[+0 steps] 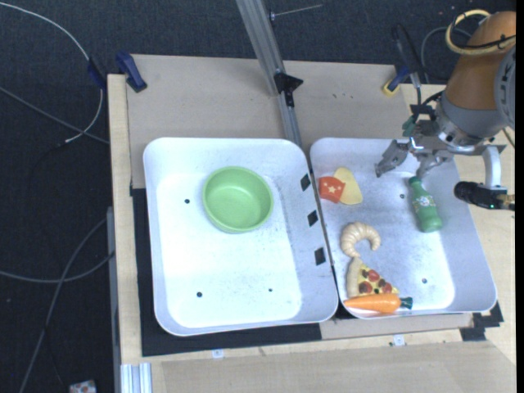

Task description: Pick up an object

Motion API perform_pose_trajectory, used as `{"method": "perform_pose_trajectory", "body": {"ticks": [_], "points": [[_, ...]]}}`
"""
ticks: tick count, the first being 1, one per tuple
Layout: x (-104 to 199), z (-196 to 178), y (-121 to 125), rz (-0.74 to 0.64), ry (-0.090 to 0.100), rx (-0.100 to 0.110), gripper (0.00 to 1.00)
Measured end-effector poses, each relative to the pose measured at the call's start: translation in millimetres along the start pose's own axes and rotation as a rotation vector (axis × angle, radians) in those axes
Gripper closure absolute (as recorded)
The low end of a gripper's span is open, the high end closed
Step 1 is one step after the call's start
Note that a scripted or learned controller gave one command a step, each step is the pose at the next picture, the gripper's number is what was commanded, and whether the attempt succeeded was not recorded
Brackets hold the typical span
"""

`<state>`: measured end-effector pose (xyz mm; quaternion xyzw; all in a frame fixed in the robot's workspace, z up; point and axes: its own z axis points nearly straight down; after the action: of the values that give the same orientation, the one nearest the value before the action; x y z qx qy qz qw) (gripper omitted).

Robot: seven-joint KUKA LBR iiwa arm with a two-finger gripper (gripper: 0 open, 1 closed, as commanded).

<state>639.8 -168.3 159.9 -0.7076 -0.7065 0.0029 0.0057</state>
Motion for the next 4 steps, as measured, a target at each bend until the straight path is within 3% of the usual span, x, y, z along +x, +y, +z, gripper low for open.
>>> {"method": "perform_pose_trajectory", "body": {"ticks": [1, 2, 4], "points": [[1.8, 62.8, 3.4, -0.003, 0.0, -0.001, 0.0], [2.1, 45.1, 5.5, -0.002, 0.0, -0.01, 1.0], [-5.1, -53.8, 9.8, -0.001, -0.005, -0.022, 1.0]]}}
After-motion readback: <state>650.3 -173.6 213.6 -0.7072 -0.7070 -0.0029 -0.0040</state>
